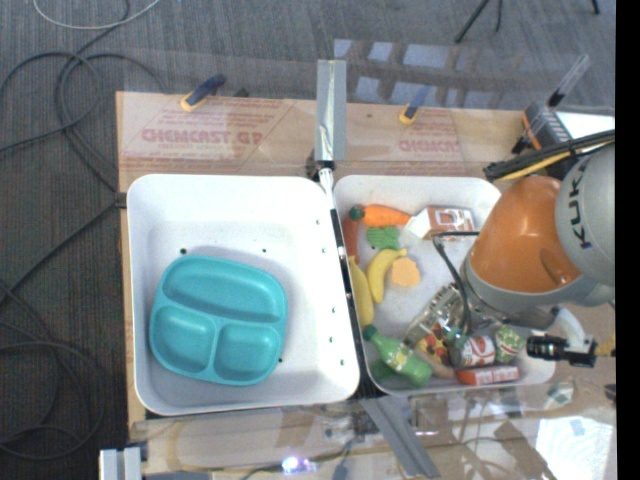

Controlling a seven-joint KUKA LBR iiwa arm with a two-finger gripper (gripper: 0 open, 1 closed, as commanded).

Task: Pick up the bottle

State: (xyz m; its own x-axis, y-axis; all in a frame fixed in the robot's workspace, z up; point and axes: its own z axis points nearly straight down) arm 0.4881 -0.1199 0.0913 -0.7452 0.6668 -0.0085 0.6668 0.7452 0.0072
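The green bottle (398, 359) lies on its side at the front edge of the right bin (420, 190), its neck pointing to the upper left. My gripper (446, 320) reaches down into the same bin, just up and right of the bottle, among small cans and packets. The orange band (520, 240) and the grey wrist hide much of the bin's right side. I see nothing held in the gripper.
The right bin also holds a carrot (386, 215), a green toy vegetable (382, 236), two bananas (379, 274), an orange disc (405, 273), a small box (451, 220) and cans (481, 351). A teal divided plate (218, 318) lies in the left bin (230, 198).
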